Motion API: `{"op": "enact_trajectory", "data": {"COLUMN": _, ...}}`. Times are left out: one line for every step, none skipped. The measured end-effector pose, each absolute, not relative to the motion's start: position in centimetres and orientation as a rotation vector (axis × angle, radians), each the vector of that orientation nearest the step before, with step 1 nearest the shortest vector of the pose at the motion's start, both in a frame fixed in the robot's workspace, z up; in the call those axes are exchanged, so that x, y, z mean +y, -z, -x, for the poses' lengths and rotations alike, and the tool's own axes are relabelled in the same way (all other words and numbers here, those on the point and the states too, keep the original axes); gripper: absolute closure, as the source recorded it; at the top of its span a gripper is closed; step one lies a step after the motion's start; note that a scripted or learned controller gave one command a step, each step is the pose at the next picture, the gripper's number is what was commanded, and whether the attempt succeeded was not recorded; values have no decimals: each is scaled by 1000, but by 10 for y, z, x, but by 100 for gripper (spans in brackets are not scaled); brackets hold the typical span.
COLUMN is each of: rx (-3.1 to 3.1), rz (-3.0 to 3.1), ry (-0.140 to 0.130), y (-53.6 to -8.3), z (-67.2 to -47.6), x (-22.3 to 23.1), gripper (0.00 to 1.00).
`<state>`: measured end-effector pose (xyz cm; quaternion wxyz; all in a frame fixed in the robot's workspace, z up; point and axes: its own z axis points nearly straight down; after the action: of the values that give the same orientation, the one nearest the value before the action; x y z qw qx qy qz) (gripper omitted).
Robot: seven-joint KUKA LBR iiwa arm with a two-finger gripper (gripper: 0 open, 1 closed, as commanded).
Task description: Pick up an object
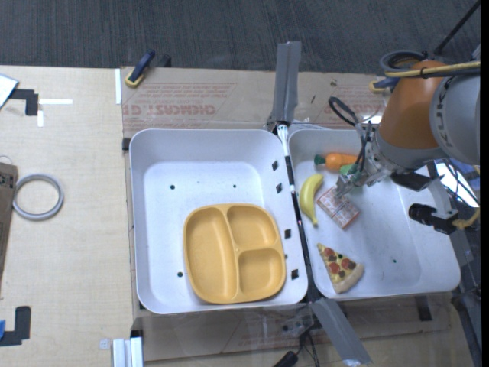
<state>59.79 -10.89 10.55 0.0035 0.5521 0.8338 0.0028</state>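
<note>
Objects for picking lie in the right bin (428, 277): a yellow banana (309, 197), a small patterned red-and-white packet (338, 209), a toy pizza slice (338, 266) and an orange carrot-like toy (339, 160) with a green end. Banana's long axis runs roughly from the far side of the bin toward the near side, curving slightly, close along the bin's left wall. The packet lies flat and turned diagonally, just right of the banana. The pizza slice lies near the bin's front left corner, its narrow tip pointing up and left toward the banana and its crust toward the front edge. The carrot toy lies lengthwise left to right near the far wall.

The arm reaches in from the right, its orange band above the bin's far right corner, the wrist angled down and to the left. The gripper (350, 182) sits just above the packet's upper right edge, near the carrot toy; whether it is wide or closed cannot be told.

The left bin (153, 167) holds a yellow divided plate (233, 252).
</note>
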Motion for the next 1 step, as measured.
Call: {"op": "enact_trajectory", "data": {"rx": 2626, "rz": -1721, "ry": 1, "y": -191, "z": -653, "x": -70, "gripper": 100}}
